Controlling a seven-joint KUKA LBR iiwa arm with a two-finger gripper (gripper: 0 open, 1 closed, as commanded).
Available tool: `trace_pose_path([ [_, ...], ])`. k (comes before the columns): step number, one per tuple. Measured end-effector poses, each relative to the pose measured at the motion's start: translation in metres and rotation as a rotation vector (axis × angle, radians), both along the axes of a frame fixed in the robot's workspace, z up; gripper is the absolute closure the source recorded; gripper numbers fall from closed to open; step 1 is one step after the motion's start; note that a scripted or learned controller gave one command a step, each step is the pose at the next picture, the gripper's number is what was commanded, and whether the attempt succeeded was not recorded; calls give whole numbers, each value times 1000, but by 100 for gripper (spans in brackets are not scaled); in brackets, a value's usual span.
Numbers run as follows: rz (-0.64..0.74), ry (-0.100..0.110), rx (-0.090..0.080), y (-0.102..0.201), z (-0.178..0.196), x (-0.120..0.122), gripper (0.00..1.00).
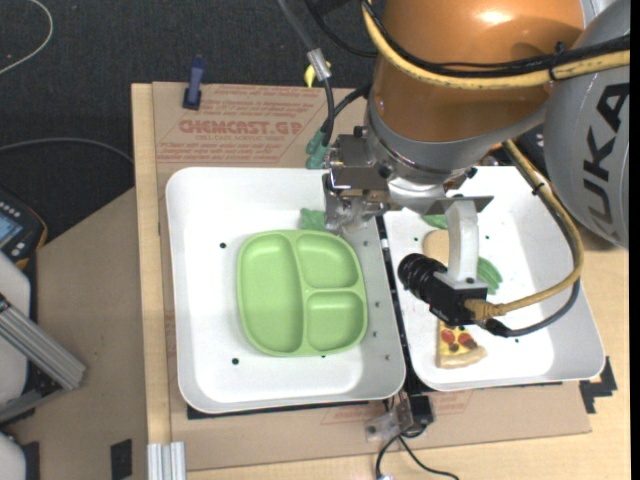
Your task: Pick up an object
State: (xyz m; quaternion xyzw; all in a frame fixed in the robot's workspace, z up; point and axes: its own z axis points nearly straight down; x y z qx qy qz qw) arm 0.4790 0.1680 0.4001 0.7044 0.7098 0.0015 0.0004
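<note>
My gripper (pixel 342 211) hangs low over the far right corner of the left bin (pixel 200 268), right by the divider between the two bins. Just beneath and left of it shows a small green object (pixel 311 219), partly hidden by the gripper; I cannot tell whether they touch. A light green divided plate (pixel 300 293) lies in the middle of the left bin. In the right bin (pixel 560 328) a toy pizza slice (pixel 458 346) lies near the front, a green piece (pixel 489 270) and a tan piece (pixel 435 239) behind it, both partly covered by the arm.
The arm's orange band (pixel 470 38) and grey body cover the back of the right bin. A black cylinder (pixel 428 280) with a yellow hose (pixel 545 293) hangs over the right bin. Cardboard (pixel 240 128) lies behind the bins, with a blue clip (pixel 193 83) on it.
</note>
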Motion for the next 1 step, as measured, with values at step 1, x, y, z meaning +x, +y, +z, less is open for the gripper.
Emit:
trace_pose_path([
  [1,-5,-3,0,-4,11,1,100],
])
